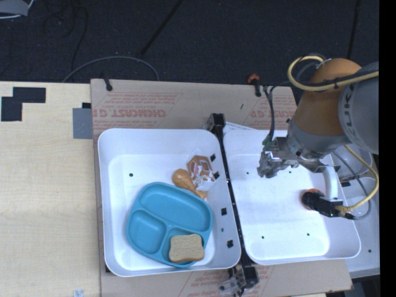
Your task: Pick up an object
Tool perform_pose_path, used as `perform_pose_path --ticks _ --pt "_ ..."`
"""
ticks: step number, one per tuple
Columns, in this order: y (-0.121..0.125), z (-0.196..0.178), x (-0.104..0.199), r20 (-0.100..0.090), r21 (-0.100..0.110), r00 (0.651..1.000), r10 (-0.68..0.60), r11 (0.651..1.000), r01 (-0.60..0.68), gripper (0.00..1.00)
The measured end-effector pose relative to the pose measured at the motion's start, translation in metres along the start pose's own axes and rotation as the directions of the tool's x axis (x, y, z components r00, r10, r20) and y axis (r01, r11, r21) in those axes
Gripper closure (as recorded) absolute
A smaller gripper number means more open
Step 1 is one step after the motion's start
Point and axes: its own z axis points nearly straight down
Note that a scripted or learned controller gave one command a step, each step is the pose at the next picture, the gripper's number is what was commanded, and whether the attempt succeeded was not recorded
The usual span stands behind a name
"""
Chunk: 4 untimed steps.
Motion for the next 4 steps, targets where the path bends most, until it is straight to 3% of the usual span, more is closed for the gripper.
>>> perform_pose_path --ticks 1,2,4 --pt "-0.008 -0.058 -0.001 0.001 -0.001 1.0 0.0 1.0 0.0 1.0" --pt "-0.008 -0.069 -0.003 0.0 0.003 1.0 0.0 1.0 0.0 1.0" --pt "0.031 -0.062 0.105 0.0 0.003 1.0 -0.003 1.0 0.003 1.0"
